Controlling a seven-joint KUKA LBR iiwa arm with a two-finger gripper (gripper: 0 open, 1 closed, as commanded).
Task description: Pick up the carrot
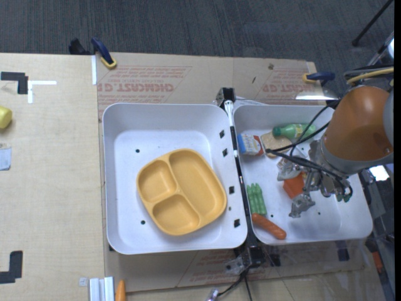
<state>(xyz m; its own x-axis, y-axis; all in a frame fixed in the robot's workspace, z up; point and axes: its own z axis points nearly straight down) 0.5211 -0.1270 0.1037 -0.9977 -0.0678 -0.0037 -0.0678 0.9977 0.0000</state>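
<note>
My wrist carries an orange band point(358, 125) above grey metal. Below me, the two shallow plastic bins point(119, 168) are white. The left one holds a yellow three-part plate point(182, 190). In the right one I see an orange carrot point(269, 226), a green ridged vegetable point(256, 199), a green bottle point(289, 130) and a packet in red, white and blue point(249, 145). The cardboard point(156, 83) has red letters.

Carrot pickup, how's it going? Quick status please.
Gripper low in right bin, nothing seen between fingers. Carrot at bin's front-left corner, not lifted. Green beans lie just behind it.
</note>
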